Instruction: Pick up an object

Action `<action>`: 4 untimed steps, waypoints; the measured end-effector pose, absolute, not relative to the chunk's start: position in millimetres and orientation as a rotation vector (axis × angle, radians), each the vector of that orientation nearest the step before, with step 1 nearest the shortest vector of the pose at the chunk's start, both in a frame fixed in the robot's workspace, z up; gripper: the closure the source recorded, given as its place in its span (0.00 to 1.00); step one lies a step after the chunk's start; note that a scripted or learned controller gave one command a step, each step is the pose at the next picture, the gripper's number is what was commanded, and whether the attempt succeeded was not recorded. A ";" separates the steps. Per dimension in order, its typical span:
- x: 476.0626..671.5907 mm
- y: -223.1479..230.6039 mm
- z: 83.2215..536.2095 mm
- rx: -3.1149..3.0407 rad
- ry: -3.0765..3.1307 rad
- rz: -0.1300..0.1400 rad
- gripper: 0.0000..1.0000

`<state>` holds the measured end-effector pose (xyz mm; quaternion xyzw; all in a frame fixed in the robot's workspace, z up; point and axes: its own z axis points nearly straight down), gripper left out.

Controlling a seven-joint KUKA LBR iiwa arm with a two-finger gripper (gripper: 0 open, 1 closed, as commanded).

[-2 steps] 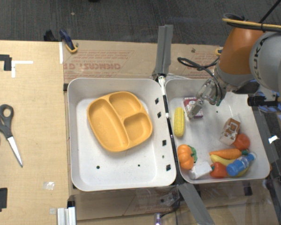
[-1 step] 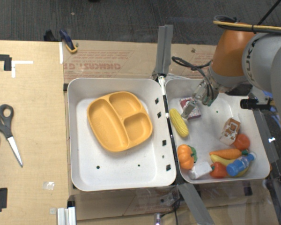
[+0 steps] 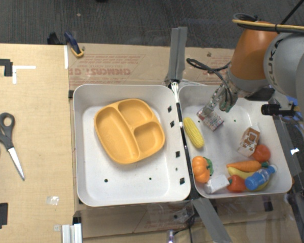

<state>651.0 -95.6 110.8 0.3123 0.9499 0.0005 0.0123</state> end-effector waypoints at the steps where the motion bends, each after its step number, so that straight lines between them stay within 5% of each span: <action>1: 624.1 -46.8 231.9 1.309 2.856 -0.003 1.00; 2: 624.1 -46.9 231.9 1.309 2.856 -0.003 0.00; 3: 644.6 -15.8 189.7 1.303 2.861 -0.004 0.00; 4: 591.1 -77.7 190.1 1.402 2.814 -0.004 0.00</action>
